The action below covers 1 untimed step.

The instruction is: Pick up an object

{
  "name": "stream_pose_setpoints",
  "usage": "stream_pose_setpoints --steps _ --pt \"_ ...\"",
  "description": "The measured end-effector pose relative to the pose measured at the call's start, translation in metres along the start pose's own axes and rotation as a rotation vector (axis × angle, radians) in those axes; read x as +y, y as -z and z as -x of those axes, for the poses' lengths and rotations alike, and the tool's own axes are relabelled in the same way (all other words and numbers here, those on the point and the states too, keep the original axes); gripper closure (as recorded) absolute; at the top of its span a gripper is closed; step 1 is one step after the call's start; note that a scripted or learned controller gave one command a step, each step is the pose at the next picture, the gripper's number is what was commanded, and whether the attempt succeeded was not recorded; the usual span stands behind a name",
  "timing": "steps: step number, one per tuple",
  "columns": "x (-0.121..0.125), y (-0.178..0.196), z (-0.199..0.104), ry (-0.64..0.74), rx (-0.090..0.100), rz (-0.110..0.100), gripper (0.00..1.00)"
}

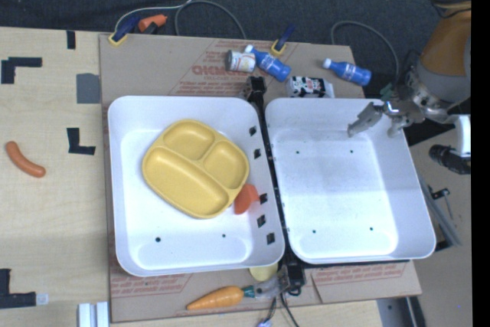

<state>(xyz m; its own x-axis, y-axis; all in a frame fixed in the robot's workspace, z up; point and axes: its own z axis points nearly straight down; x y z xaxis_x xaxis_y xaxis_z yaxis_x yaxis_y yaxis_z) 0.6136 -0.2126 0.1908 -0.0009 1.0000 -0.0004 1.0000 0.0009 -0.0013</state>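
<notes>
Two smooth white plastic bins (191, 260) on matt brown cardboard (207, 69) — the yellow plate (195, 167) looks matt plastic, the desk (46, 203) pale wood.

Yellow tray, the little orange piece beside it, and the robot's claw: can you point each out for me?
Yellow tray (195, 167): camera view, on its centre ridge, in the left bin.
Orange piece (245, 200): camera view, on its middle, at the tray's lower right edge.
Gripper (377, 121): camera view, between its fingertips, over the right bin's upper right.
</notes>
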Motion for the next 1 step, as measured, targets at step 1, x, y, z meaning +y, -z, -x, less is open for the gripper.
stream_pose_setpoints --steps 1 --pt "-0.0418 -0.1067 -0.0578 0.002 -0.001 0.0 0.0"
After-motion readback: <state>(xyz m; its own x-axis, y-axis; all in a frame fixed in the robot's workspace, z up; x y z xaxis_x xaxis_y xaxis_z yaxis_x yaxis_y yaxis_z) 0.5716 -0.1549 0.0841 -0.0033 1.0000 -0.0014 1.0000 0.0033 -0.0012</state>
